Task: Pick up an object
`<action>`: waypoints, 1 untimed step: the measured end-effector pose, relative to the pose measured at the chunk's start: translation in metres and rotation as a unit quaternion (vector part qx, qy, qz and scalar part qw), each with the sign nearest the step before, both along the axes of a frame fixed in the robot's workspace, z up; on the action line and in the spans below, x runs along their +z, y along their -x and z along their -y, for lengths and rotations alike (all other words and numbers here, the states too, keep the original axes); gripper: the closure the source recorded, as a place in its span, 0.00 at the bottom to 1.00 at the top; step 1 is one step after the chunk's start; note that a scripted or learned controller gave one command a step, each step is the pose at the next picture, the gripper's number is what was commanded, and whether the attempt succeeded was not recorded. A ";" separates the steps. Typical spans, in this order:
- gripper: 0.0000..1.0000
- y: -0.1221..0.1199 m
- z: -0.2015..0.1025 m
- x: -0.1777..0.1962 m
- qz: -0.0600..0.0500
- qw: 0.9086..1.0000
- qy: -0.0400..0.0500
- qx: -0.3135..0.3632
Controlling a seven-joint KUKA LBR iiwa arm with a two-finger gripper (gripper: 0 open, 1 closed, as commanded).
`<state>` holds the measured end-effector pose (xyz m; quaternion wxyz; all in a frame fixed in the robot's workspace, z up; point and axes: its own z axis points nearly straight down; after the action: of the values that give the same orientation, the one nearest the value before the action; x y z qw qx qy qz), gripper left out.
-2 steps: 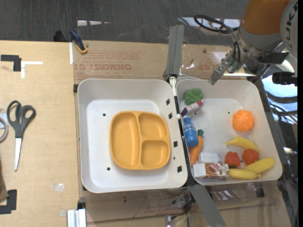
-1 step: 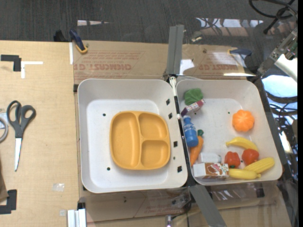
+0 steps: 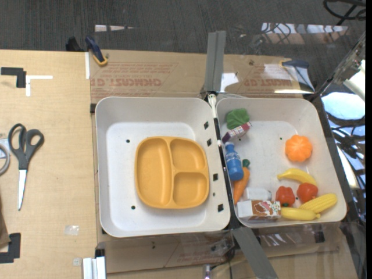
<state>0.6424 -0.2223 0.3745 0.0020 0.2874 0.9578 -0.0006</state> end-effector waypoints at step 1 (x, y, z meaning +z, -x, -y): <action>1.00 -0.008 -0.001 0.061 0.001 0.968 0.001 0.252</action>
<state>0.6501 -0.2215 0.4352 0.0032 0.0370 0.9993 -0.0006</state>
